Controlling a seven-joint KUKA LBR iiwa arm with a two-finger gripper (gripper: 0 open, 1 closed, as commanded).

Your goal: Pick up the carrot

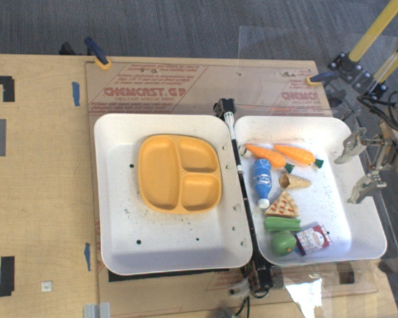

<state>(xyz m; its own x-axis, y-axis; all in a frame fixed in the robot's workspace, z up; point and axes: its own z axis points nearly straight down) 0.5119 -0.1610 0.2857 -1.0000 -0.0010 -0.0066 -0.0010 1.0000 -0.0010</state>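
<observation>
Cardboard-topped counter [40, 177], two white bins. Right bin [338, 128] holds two carrots [266, 156] [295, 154], untouched at its far end. Gripper [365, 167] hovers at the right rim, fingers apart, empty. Pick not yet begun.

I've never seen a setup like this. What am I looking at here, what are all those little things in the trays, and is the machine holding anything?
One camera looks down at a slant on a bench with two shallow white bins. The left bin holds an orange divided plate. The right bin holds toy food: two carrots lying side by side, a small blue and white bottle, an ice cream cone, a waffle slice, a green vegetable, a green pepper and a small red packet. The metal piece at the right edge is the robot arm's end effector, its grasping part. It hangs over the right bin's right rim, apart from the toys, and holds nothing.
</observation>
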